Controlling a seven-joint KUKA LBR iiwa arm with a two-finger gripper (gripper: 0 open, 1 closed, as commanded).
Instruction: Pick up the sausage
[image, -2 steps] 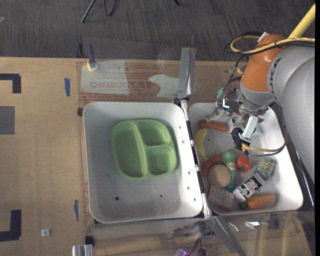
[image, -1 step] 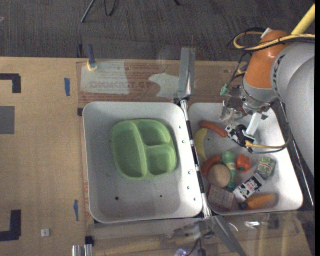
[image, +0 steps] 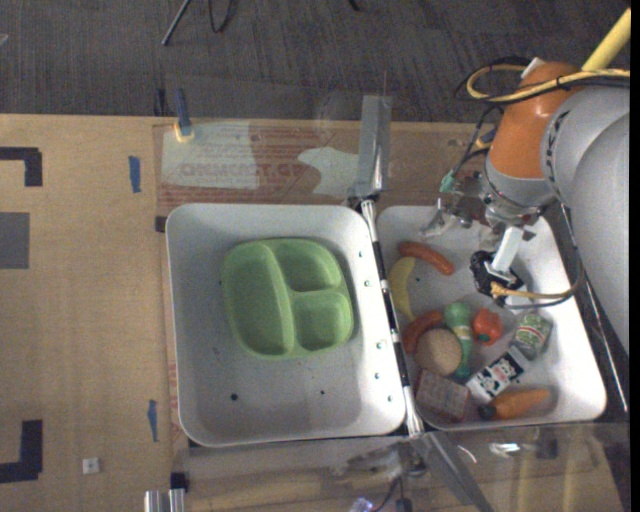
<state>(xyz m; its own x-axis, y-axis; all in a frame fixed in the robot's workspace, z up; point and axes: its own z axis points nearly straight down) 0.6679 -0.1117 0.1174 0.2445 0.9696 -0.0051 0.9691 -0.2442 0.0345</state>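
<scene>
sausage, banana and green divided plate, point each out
sausage (image: 427, 257): camera view, its middle
banana (image: 402, 288): camera view, its middle
green divided plate (image: 258, 300): camera view, large compartment floor

A fixed overhead camera looks down aslant on both bins (image: 200, 385).

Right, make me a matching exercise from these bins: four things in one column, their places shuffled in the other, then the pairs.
Things
1. sausage
2. banana
3. carrot
4. green plate

Places
A. in the view's left bin
B. at the bottom of the view's right bin, just below the milk carton
C. along the right bin's wall nearest the other bin
D. towards the right bin's top end in the view, just right of the banana's upper tip

Pairs: 1-D, 2-C, 3-B, 4-A
</scene>
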